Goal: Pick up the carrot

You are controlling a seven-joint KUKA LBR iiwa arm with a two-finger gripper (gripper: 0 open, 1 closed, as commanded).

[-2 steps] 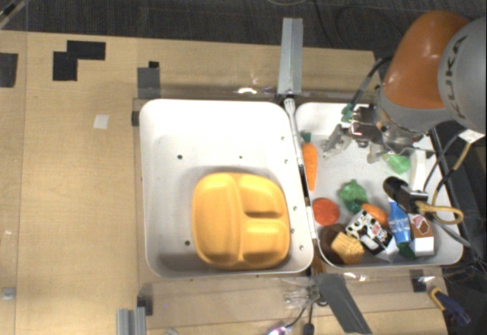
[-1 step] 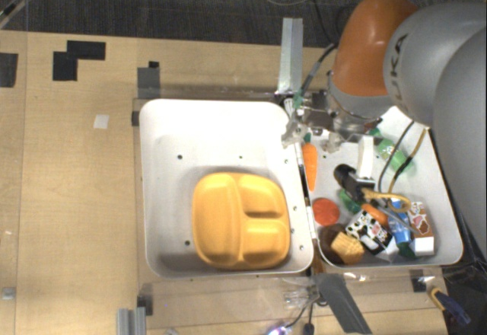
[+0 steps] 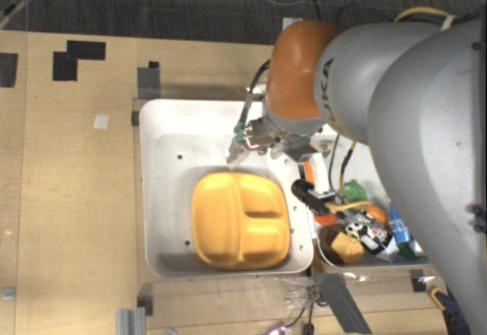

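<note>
Arm (image 3: 396,97) reaching over left bin (image 3: 163,173), tool (image 3: 242,149) hanging above yellow divided tray (image 3: 240,221). Right bin (image 3: 358,261) holding jumbled objects on wooden counter (image 3: 68,196).

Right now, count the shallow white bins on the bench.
2: the left shallow white bin holding a yellow divided plastic tray, and the right one of cluttered toys, mostly hidden beneath the grey arm.

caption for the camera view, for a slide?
KUKA arm's gripper hovers over left bin above yellow tray; right bin's clutter untouched.
</note>
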